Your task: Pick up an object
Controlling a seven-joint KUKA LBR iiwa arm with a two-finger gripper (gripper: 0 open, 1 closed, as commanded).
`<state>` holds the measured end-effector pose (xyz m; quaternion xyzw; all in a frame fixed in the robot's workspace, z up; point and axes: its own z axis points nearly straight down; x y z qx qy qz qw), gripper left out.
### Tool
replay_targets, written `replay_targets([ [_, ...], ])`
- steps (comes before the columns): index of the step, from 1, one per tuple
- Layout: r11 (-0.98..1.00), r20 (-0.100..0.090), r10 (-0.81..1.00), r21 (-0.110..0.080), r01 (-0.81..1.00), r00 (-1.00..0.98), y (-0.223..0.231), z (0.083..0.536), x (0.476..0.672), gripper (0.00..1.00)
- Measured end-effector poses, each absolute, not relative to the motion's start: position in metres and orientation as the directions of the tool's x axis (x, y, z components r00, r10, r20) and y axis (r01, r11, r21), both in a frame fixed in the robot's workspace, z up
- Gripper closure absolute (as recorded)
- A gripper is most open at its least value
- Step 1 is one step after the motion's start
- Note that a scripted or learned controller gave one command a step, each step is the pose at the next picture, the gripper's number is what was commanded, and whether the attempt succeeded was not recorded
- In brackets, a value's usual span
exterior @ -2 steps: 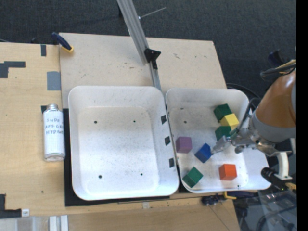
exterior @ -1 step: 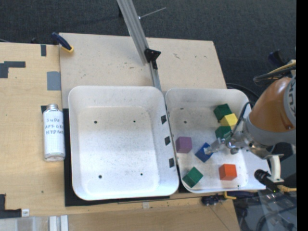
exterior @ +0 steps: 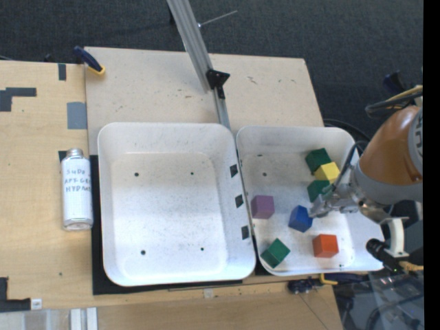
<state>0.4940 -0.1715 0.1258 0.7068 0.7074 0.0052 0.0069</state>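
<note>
A blue cube (exterior: 300, 218) lies in the right bin (exterior: 289, 137), just at nine o'clock of the gripper (exterior: 322, 207), whose grip cannot be made out, with a purple cube (exterior: 262, 206) at its nine o'clock, an orange cube (exterior: 325, 245) at five, and a green cube (exterior: 276, 251) at seven.

Blocks (exterior: 300, 218) lie in the right bin (exterior: 275, 139), beside the left bin (exterior: 110, 143).

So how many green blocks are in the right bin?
3. One green block near the far wall, a second just below the yellow block, beside the gripper, a third at the near-left corner. The arm may hide more.
</note>
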Motion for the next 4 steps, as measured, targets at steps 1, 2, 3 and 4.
replay_targets([
  [1, 0.001, -0.002, 1.0, 0.004, 1.0, -0.001, -0.177, 0.183, 0.503, 1.0],
  [2, 0.002, -0.002, 1.0, 0.005, 1.0, -0.002, -0.177, 0.235, 0.504, 1.0],
  [3, 0.001, -0.001, 1.0, -0.003, 1.0, -0.001, -0.176, 0.214, 0.504, 1.0],
  [4, 0.006, 0.001, 1.0, -0.001, 1.0, -0.006, -0.135, 0.218, 0.525, 1.0],
])
